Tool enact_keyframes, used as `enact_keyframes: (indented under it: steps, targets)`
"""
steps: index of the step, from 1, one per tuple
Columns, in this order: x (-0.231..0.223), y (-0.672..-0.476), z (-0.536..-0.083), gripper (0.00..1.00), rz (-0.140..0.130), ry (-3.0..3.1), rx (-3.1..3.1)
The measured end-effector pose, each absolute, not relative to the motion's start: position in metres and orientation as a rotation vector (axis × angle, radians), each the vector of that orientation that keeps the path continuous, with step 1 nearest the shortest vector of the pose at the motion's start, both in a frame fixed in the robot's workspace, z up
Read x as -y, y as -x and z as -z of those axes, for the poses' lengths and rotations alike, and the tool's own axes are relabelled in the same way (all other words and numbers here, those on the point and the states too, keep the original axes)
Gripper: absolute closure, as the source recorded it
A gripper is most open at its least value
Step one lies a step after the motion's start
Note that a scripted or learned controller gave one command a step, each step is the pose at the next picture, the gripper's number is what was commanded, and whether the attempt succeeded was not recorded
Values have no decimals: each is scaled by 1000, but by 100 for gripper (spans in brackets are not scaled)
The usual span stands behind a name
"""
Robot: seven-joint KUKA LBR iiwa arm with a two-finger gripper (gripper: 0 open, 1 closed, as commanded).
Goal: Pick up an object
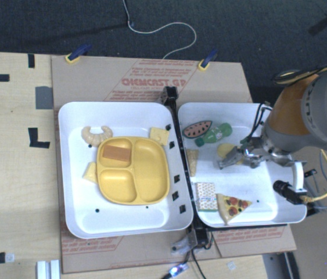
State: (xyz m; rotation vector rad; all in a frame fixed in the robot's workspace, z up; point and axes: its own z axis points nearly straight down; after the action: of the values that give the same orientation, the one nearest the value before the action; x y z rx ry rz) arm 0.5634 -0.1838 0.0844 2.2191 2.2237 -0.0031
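Item: single arm reaching in from the counter's right edge, its claw hanging low inside the right bin, near that bin's middle. Step in hand, as judged: the approach, with a grasp not yet made. The claw's two dark tips are pointing toward the bin's left wall and appearing parted only slightly, with nothing showing between them. Nearest candidate for the pick: a pale yellow piece lying just beside the tips on their far side, touching or nearly so. The next move is probably calling for a small shift over that piece, a descent around it, then closing and lifting. Right bin contents: a watermelon slice and a green piece lying side by side near the far left corner; a pale wedge sitting against the left wall; a patterned square and a pizza slice resting along the near edge. Left bin contents: a yellow divided plate occupying the centre, carrying a brown slab in its far left compartment; a curled tan piece lying near the far left corner; pale yellow pieces peeking out at the plate's left rim and far right rim.
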Motion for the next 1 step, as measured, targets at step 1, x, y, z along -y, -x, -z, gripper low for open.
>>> enact_keyframes:
  steps: [1]
  targets:
    - [184,-564,-96,100,2,-2217,-2222]
